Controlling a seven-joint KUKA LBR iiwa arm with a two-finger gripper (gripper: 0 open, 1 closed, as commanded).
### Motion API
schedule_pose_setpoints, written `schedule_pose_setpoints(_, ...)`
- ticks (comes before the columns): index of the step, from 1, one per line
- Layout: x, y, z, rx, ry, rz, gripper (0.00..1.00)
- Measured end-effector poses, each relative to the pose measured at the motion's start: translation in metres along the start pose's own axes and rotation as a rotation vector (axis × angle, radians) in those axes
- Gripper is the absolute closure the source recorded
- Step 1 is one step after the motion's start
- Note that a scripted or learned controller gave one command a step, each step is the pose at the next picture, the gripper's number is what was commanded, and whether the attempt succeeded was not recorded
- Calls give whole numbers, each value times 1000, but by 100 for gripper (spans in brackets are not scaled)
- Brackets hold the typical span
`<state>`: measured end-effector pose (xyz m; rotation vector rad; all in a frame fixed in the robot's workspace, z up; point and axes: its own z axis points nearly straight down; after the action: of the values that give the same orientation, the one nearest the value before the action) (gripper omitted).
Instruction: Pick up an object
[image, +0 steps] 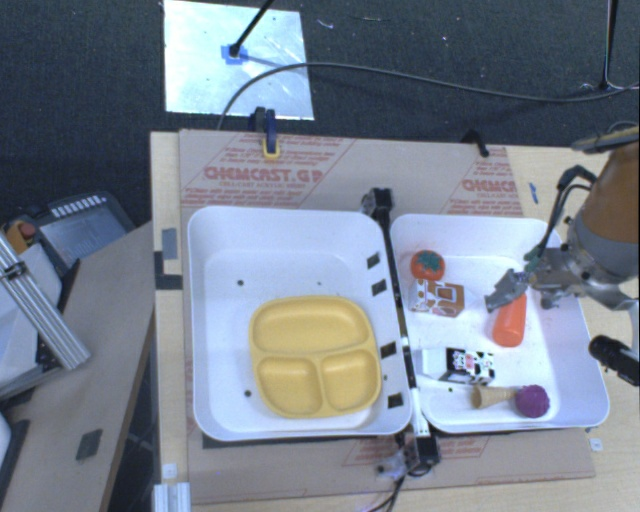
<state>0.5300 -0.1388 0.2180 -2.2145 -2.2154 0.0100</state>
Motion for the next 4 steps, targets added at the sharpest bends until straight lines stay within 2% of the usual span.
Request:
schedule_pose_setpoints(1,0,3,-6,-12,-2,-3,0)
schedule_pose_setpoints(2,-1,1,57,-8,-1,-1,0)
schedule_pose_setpoints(3,0,16,104,-23,-5,-2,0)
schedule_pose_setpoints(4,1,23,111,-39,-6,-3,0)
